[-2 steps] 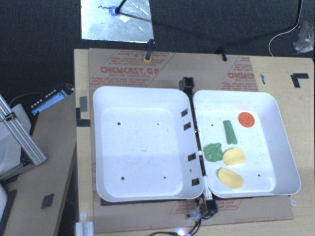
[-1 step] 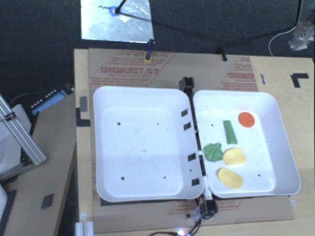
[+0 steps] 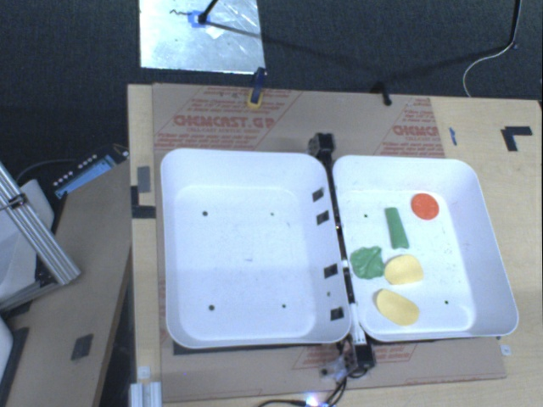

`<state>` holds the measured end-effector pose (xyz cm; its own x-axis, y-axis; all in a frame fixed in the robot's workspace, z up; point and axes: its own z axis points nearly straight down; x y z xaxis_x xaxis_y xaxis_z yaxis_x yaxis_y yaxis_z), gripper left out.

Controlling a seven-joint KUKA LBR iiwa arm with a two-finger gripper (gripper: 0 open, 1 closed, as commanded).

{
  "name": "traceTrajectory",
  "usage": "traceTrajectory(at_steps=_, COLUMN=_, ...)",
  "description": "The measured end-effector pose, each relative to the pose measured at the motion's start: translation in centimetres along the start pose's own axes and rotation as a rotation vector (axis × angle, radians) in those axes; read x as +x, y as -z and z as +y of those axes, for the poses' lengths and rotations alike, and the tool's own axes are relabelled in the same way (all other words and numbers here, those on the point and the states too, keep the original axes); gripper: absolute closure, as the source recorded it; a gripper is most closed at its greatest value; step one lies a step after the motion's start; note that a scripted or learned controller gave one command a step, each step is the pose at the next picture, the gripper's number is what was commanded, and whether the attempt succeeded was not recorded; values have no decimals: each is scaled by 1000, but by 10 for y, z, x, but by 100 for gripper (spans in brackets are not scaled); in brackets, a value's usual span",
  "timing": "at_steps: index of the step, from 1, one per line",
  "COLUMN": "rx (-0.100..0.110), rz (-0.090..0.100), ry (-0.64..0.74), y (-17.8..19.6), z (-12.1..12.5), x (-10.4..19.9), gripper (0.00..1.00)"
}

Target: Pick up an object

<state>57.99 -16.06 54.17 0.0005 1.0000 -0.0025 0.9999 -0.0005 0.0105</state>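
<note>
5 objects lie in the right bin (image 3: 488, 227) (the left bin (image 3: 182, 227) adjoins it): a green stick (image 3: 395, 227) at centre, an orange disc (image 3: 425, 206) just beside its upper right, and a green leafy piece (image 3: 367, 262) at its lower left. 2 yellow pieces sit below the stick, one (image 3: 403, 270) touching the leafy piece, the other (image 3: 397, 307) nearer the front wall.

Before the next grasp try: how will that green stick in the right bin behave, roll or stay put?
The green stick looks flat-sided and straight, so it probably slides rather than rolls. It seems rigid, likely light plastic. Its lower end lies close to the green leafy piece, so a push toward that end may nudge that too.
</note>
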Motion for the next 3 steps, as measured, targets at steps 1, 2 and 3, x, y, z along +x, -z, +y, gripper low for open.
traceTrajectory(at_steps=1, rx=9, rz=3, ry=-1, y=-6, z=-68, x=-5, gripper=100)
traceTrajectory(at_steps=2, rx=11, rz=1, ry=1, y=-56, z=-13, x=-28, gripper=100)
traceTrajectory(at_steps=3, rx=7, rz=0, ry=3, y=-91, z=42, x=-46, gripper=100)
